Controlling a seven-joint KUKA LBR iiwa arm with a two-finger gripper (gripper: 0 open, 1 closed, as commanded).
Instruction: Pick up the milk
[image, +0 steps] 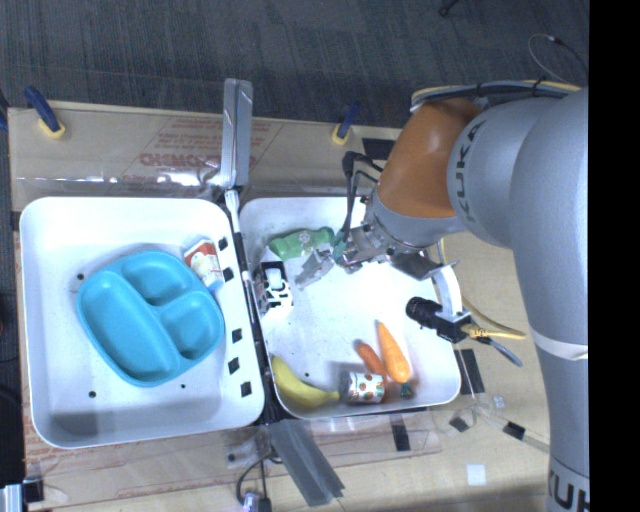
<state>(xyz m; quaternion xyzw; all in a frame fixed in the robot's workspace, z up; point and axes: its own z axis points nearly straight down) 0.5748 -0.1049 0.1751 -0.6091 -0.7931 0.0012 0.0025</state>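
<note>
A robotics lab: a KUKA arm (500, 170) over two white bins (40, 300) clamped to a taped cardboard-covered bench (290, 145).

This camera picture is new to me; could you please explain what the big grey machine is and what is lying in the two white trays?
You are looking down at a slant from one fixed camera above a bench. The grey machine with the orange band is a robot arm reaching in from the right. Its gripper hangs over the right bin, near a green packet; whether it holds anything is unclear.

The right bin also has a small black-and-white carton, probably the milk it should pick up, plus two carrots, a banana and a small can. The left bin has a blue divided plate and a red-and-white packet.
</note>
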